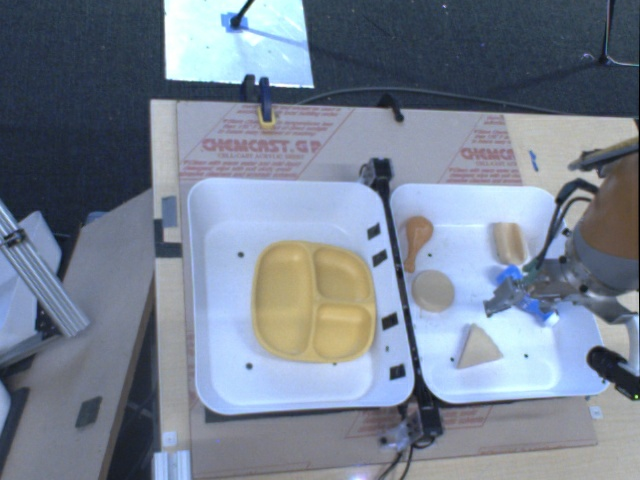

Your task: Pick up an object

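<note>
Bins (210, 268) two, yellow tray (312, 300) one, food pieces four, end effector (512, 298) one

**Robotics lab test cell**

Setting reads as a research lab, not a home or shop. Landmark: the bench (330, 133), topped with a protective sheet printed "CHEMCAST GP". On it, two shallow white bins (300, 203) sit side by side, joined by black clips along their shared wall. Behind the bench, dark carpet with a bright reflective sheet (235, 28) laid flat and cables trailing. Left of the bench, an aluminium extrusion rail (40, 278). At the bench's right side, the grey-and-orange industrial arm (605, 238) reaches in.
</note>
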